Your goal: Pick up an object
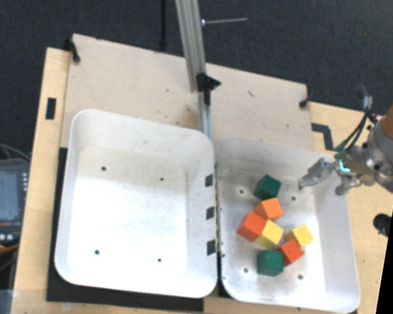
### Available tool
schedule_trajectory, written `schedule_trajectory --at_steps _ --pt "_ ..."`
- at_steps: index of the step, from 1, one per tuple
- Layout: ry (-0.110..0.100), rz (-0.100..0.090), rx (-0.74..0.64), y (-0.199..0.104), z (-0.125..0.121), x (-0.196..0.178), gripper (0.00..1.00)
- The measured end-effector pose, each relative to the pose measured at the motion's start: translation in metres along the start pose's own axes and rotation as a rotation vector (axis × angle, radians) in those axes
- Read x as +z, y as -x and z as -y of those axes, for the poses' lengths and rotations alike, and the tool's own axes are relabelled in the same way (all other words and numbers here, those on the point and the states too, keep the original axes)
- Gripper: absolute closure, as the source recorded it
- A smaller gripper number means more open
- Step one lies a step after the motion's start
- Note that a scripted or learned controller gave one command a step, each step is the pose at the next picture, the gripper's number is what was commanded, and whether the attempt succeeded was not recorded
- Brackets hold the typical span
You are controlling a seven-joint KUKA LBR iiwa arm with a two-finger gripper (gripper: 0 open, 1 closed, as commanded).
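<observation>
**Blocks bunched in the right bin, gripper unladen**

Dark carpet surrounds my bench (156,85). Two white bins: left bin (136,202), right bin (332,282). My gripper (326,177) hangs over the right bin's far side, fingers apart, holding nothing. Below lie seven small blocks (272,230): three orange, two green, two yellow. They look light, rigid; I'd pinch flat opposite faces.

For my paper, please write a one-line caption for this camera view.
Open gripper hovering above the right bin, near seven coloured blocks.
</observation>
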State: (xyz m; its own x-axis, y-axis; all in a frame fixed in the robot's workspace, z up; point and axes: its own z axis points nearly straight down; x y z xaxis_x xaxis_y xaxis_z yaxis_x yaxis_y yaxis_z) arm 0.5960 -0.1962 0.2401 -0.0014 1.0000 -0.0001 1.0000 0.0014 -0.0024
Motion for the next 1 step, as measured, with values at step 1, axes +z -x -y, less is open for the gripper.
schedule_trajectory --at_steps 1 --pt "0.004 0.002 -0.002 0.0001 -0.0008 -0.0025 0.0"
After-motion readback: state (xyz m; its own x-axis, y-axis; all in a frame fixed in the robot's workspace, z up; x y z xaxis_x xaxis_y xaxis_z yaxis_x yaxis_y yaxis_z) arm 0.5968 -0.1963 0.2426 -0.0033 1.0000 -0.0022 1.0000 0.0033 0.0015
